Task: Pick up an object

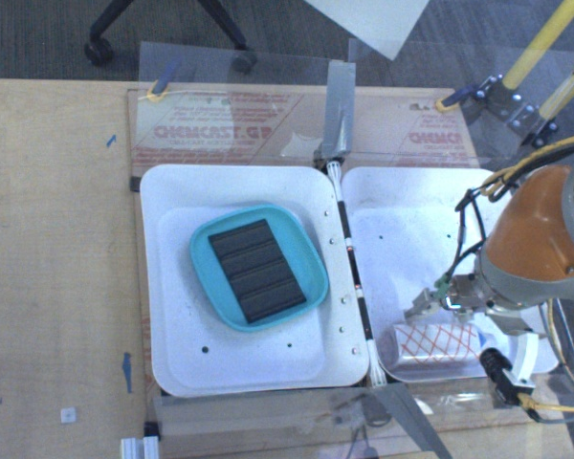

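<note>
pincer (447, 302) first: we see it low in the right bin (402, 228), down toward five o'clock of that bin, hanging at the end of the grey arm (531, 242) with its orange band, which comes in from three o'clock. we cannot tell how far it is open, since the wrist and a tangle of black cables (467, 228) cover most of it from up here, and we see nothing clearly caught in it.

just below the pincer, at about six o'clock from it, lies a pale box with a red criss-cross pattern (435, 342), flat on the floor of the right bin near its front edge. whether the pincer touches the box we cannot say; they sit very close in this slanted look.

over in the left bin (172, 352), well apart from the arm, we have a teal tray (206, 256) near the middle, turned a little so its corners point off the bin's lines. on the tray rests a dark ribbed block (257, 271), long side running from eleven o'clock to five o'clock, sitting inside the tray's rim.

the two bins sit side by side, touching along a seam with a line of small pegs. behind them, at twelve o'clock, a clear sheet with red lettering (220, 132) lies flat on the wooden bench (48, 256). beyond the bench at eleven o'clock, the legs of an office chair (163, 8) stand on dark carpet.
</note>
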`<state>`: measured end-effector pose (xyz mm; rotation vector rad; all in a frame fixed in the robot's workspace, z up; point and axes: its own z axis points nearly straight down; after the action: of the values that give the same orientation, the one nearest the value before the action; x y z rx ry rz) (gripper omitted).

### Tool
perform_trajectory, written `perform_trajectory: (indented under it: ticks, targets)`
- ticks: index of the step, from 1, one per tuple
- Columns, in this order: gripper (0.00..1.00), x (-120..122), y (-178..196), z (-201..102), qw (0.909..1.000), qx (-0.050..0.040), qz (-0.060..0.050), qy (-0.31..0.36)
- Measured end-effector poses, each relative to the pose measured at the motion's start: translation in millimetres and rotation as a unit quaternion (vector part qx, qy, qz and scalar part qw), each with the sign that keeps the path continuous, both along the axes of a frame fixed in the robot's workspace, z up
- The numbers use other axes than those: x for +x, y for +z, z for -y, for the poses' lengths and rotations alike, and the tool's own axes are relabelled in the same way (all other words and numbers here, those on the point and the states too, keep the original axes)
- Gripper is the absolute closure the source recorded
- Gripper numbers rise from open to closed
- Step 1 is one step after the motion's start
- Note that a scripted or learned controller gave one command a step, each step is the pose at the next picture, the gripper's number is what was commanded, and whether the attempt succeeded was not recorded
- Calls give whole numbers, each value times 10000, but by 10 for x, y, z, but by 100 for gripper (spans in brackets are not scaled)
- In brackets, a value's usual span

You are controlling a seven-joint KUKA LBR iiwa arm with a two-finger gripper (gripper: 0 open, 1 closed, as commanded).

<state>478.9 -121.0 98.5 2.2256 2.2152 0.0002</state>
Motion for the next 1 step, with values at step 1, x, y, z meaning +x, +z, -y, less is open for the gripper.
perform_trajectory:
  ticks: [1]
  targets:
    - [0, 104, 207, 820, 9991, -4, 4, -419]
